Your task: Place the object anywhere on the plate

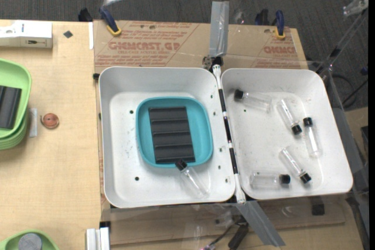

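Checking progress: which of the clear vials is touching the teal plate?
The vial in the left bin, its black cap overlapping the plate's near rim; the others lie in the right bin.

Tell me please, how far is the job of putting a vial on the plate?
Nearly done, not finished. One clear vial lies in the left bin: its black cap touches the teal plate, which carries a black ridged insert, but its body rests on the bin floor. Nothing is in hand. Five more vials lie in the right bin. Left: getting a vial fully onto the plate.
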Robot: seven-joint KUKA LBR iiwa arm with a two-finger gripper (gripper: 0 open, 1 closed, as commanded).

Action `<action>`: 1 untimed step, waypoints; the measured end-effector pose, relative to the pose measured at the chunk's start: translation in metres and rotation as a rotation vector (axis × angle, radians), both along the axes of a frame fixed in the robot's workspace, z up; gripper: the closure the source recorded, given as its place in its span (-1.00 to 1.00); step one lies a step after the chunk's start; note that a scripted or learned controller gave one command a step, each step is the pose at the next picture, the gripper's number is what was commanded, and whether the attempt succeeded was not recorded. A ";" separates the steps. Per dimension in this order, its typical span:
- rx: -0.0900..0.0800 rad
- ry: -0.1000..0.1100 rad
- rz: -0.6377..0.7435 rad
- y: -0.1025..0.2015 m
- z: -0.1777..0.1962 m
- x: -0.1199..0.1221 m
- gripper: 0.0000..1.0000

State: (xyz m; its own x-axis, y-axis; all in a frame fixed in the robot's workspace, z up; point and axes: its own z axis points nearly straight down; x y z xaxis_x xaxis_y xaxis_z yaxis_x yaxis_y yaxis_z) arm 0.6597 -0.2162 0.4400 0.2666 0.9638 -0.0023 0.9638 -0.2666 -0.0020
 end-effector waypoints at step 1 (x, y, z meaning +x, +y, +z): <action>0.000 0.000 0.000 0.000 0.000 0.000 -1.00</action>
State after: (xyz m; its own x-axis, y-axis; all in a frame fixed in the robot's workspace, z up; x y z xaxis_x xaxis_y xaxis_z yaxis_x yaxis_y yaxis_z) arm 0.6597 -0.2162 0.4400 0.2666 0.9638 -0.0023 0.9638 -0.2666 -0.0020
